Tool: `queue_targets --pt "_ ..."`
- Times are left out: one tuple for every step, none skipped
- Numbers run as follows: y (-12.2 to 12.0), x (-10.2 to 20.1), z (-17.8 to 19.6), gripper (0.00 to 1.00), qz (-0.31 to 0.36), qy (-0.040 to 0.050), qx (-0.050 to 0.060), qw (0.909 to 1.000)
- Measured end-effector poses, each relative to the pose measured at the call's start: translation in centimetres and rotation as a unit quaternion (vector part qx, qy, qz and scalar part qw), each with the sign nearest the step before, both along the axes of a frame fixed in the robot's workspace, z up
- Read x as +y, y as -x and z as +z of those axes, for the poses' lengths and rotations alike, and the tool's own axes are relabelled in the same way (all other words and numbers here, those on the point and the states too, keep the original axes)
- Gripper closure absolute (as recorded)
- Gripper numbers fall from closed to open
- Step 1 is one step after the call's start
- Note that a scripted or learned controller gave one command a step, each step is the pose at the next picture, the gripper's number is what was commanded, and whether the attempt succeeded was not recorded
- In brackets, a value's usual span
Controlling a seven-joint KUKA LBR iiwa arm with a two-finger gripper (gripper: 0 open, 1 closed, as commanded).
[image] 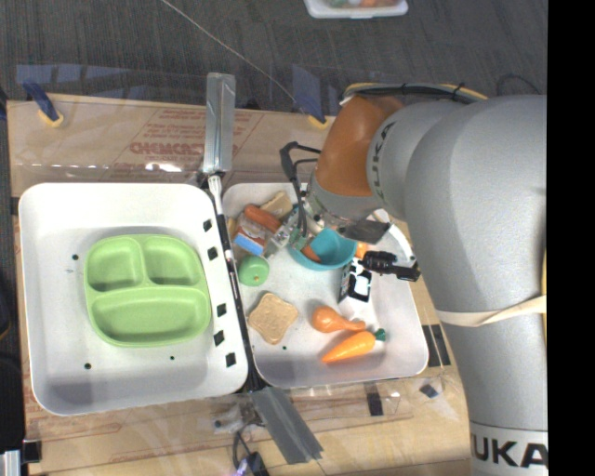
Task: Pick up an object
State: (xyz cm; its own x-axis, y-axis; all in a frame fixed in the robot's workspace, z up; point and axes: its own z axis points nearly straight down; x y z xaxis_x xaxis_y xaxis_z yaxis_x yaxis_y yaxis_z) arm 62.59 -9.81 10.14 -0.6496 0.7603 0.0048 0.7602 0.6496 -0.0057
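Lettering first: "KUKA" [507,453] in white caps on the grey arm base, btm right of the view. Red print [167,139] runs across the brown sheet on the desk [112,125], behind the bins. It's too faint and turned for you to read.

Surface: the desk is wood-toned w/ a shiny clear film over the sheet and blue tape [45,102] at its far view-left corner. Dark floor lies beyond the desk, and a white tray [356,7] is cut off by the top edge. A metal strip [220,121] runs down to where the two bins meet.

The view-left bin [37,279] holds a green divided plate [147,288] lying flat, approx centre.

The view-right bin [409,358] holds the pickable things:
- a bread slice [275,203] at the far wall
- a red-orange sausage [258,218] just beside it
- a small blue piece [247,245]
- a green round item [253,271] by the divider
- a toast slice [271,317] lying flat
- an orange veg [330,320]
- a carrot [350,347] w/ a green tip, nearest you

In the way: your arm [465,186] reaches in from view-right, and its orange band [351,149] hangs over the bin's far half, hiding part of it. The claw [299,229] sits low at the rim of a teal bowl [325,249], between the bowl and the sausage. You can't tell from this angle whether the claw is wide, narrow or holding anything.
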Motion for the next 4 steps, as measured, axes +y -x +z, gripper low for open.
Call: queue_targets --pt "1.3 5.1 9.4 1.00 -0.109 -0.0002 -0.007 0.9941" --pt "9.2 4.8 9.0 1.00 -0.195 0.0006 -0.002 0.9808" --pt "12.6 6.2 8.9 1.00 -0.389 0.0017 0.000 0.9211" --pt "12.6 6.2 8.9 0.00 -0.389 0.0017 0.000 0.9211"
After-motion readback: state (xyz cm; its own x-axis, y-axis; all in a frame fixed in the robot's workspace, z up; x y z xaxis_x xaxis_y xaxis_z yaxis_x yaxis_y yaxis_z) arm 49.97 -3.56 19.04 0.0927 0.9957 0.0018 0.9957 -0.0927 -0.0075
